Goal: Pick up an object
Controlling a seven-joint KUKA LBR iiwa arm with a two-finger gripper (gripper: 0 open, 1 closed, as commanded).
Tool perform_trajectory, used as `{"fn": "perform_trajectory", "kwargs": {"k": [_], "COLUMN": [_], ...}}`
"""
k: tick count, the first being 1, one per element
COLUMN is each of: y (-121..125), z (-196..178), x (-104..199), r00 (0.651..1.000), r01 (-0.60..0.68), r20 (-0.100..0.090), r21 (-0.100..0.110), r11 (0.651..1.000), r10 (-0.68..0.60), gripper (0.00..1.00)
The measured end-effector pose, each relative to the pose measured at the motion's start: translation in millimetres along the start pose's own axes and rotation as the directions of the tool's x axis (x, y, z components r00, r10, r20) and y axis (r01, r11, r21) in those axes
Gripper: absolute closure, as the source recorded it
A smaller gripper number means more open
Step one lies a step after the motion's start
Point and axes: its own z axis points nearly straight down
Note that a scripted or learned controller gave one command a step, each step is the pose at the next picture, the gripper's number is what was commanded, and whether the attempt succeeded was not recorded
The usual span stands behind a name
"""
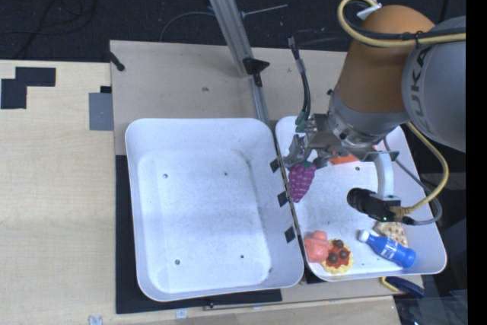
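Grapes [301, 180], a purple plastic bunch with a bumpy, knobbly surface tapering to a point, hang at the left wall of the right bin [426, 259], just beside the divider where the two bins meet. The gripper [303, 152] sits directly above the bunch, its metal fingers closed on the top of the grapes, so the bunch dangles from them.

Further into the right bin from the grapes, toward its near edge, lie a lumpy pink-red toy [316, 245] and, touching it, a small round tart [337, 257] with dark and red toppings on a yellow base. Right of those lies a blue bottle [389, 248] with a white cap, on its side, against a patterned biscuit-like piece [393, 231]. A black cylindrical part [371, 201] on a cable hangs from the arm over the bin, right of the grapes.

Left of the grapes, the left bin [204, 209] is smooth, white, shallow plastic with rounded corners. A slanted aluminium bar [232, 19] rises behind the bins.
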Motion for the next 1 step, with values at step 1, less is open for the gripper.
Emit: {"fn": "perform_trajectory", "kwargs": {"k": [1], "y": [2.8], "z": [3.3], "x": [42.1], "r00": [1.000], "r01": [-0.001], "r20": [0.001], "r21": [0.000], "r11": [1.000], "r10": [0.001], "gripper": [1.00]}}
